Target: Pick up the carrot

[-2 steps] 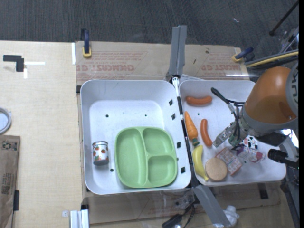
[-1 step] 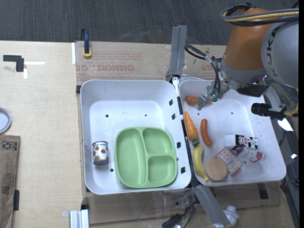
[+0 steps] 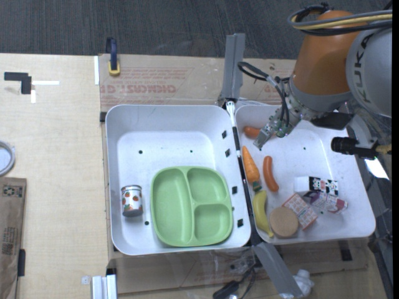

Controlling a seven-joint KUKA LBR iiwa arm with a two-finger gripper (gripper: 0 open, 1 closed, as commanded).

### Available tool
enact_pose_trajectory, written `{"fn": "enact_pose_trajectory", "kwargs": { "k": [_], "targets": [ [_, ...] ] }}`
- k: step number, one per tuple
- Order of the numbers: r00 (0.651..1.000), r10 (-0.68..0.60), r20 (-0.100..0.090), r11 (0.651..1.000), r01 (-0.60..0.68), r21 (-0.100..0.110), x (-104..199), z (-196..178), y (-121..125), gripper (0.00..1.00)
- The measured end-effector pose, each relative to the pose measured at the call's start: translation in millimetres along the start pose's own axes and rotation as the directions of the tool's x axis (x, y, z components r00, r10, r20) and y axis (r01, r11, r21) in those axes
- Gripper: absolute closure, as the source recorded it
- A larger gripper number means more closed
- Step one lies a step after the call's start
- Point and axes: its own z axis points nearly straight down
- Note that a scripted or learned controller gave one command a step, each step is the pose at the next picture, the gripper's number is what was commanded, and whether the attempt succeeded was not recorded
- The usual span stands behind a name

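Observation:
The carrot is orange with a green stub at its lower end. It lies along the left wall of the right bin. My gripper hangs above the upper left part of that bin, up and to the right of the carrot and apart from it. A small orange-red piece lies just left of the gripper.
A red-orange sausage-shaped item, a banana, a round tan disc and small packets share the right bin. The left bin holds a green divided plate and a small can.

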Motion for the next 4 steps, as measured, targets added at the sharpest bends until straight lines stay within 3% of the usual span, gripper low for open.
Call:
{"fn": "enact_pose_trajectory", "kwargs": {
  "k": [1, 2, 3, 4],
  "targets": [
    [1.000, 0.000, 0.002, 1.000, 0.000, 0.000, -1, -9, 0, 1.00],
    [0.984, 0.180, -0.002, 0.984, -0.180, 0.002, 27, 2, -23, 1.00],
    [0.978, 0.210, 0.000, 0.978, -0.210, 0.000, 55, -25, -12, 1.00],
    [0.978, 0.209, -0.001, 0.978, -0.209, 0.002, 87, -47, -25, 1.00]
  ]
}}
